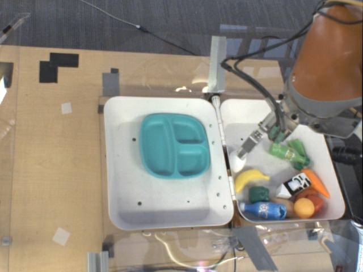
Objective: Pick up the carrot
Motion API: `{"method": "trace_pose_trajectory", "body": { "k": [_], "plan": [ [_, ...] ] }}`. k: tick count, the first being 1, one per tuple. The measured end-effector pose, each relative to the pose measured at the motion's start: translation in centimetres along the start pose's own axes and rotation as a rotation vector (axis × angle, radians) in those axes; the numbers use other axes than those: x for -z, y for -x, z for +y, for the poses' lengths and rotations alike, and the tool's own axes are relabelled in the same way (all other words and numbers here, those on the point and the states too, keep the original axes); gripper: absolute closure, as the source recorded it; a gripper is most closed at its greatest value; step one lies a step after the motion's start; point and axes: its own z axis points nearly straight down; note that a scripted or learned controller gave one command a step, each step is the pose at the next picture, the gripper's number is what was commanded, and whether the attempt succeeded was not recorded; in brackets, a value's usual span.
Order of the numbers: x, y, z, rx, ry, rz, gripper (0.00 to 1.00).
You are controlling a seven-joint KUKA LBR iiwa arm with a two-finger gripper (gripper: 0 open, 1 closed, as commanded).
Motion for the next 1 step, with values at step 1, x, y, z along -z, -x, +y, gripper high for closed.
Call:
{"method": "trace_pose_trajectory", "body": {
  "k": [1],
  "plan": [
    [0.0, 0.0, 0.0, 0.0, 0.0, 0.0, 0.0]
  ]
}}
